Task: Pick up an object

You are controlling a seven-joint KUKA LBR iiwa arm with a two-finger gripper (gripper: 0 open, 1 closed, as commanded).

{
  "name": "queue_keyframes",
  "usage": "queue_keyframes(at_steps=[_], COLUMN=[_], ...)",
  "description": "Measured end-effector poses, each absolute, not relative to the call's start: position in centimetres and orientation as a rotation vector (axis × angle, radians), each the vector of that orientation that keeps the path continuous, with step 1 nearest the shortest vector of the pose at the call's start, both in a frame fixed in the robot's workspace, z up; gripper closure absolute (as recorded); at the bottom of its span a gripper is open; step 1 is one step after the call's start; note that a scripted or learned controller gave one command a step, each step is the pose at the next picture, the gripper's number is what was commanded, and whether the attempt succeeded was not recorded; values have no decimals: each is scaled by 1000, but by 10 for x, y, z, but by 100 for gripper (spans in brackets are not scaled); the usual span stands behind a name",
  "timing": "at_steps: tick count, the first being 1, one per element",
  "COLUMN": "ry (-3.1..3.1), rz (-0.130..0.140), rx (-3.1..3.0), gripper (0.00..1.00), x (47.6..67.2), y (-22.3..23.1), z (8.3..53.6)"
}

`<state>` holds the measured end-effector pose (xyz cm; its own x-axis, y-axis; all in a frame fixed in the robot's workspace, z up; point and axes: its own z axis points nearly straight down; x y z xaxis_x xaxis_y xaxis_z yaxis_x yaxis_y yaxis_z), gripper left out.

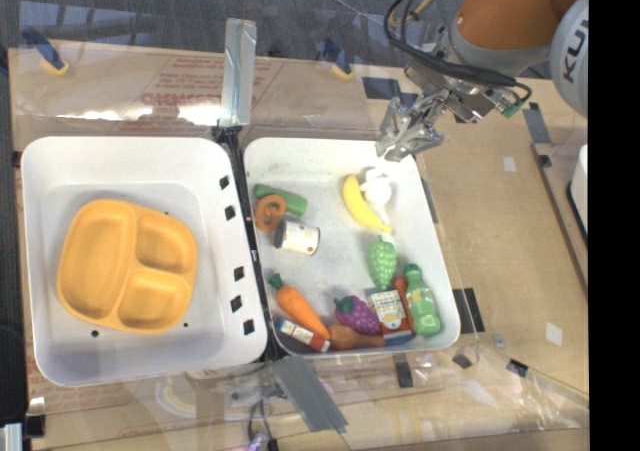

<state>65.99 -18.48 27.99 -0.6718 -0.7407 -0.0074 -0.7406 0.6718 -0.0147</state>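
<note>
Your gripper [405, 139], jaws' state unclear, hangs above the banana [360, 204]; crowded neighbours may spoil 1 grasp.

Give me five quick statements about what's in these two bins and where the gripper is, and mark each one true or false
1. The yellow divided tray lies in the left bin. True.
2. The banana is in the same bin as the tray. False: it lies in the right bin, near the white object.
3. The gripper hovers above the right bin's far right corner. True.
4. The carrot lies at the right bin's far edge. False: it lies near the bin's near edge, on the left.
5. The gripper holds the green grapes. False: the grapes lie on the bin floor, away from it.
</note>
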Motion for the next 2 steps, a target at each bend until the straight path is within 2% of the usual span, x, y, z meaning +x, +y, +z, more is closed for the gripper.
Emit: queue_keyframes(at_steps=[1,2], ry=[2452,2453], rz=[5,3], rx=[-1964,-1963], gripper=[100,0], x=[657,657], y=[-209,-209], z=[209,210])
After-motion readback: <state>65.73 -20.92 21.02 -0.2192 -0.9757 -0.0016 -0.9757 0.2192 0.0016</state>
